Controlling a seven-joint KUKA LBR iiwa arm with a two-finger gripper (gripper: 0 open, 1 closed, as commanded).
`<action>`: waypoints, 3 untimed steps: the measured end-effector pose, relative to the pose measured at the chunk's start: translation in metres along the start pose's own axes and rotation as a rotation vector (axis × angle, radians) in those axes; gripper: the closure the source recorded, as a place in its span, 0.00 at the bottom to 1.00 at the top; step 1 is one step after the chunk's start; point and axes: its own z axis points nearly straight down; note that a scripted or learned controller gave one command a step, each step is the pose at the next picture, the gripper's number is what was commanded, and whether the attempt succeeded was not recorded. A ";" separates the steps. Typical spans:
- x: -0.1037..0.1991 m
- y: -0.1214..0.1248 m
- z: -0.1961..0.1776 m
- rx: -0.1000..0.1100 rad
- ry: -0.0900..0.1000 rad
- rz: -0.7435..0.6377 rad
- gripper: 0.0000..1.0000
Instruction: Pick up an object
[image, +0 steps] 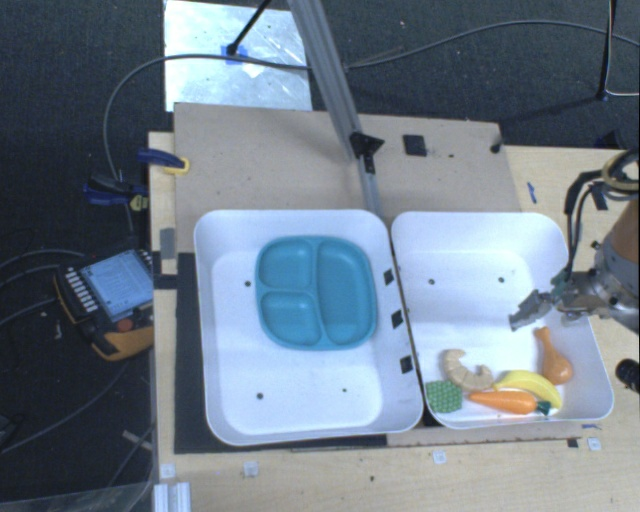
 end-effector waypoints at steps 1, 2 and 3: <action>-0.006 0.000 0.042 -0.003 -0.001 0.000 0.00; -0.012 -0.001 0.102 -0.001 0.000 0.001 0.00; -0.012 0.000 0.088 -0.005 -0.002 -0.001 1.00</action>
